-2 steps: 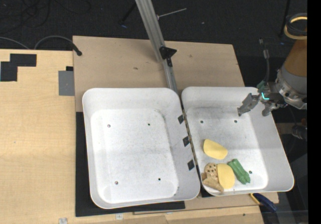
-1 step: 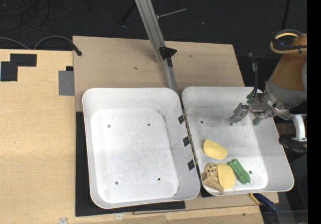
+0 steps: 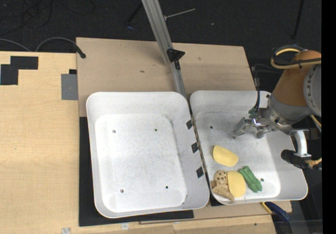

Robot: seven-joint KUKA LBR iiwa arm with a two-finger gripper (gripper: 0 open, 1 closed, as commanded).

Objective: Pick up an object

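Overhead, claw (image 3: 251, 127) spread open and holding nothing, above right bin (image 3: 220, 106), beyond yellow piece (image 3: 225, 156).

The arm (image 3: 302, 91) is a chunky rounded thing, grey shell on the outer side with a big orange band wrapping the section above the wrist. A yellow cable loops over the top of it, and a white bracket-looking piece sits lower down on the side. The gripper (image 3: 248, 128) is bare silvery metal with thin fingers.
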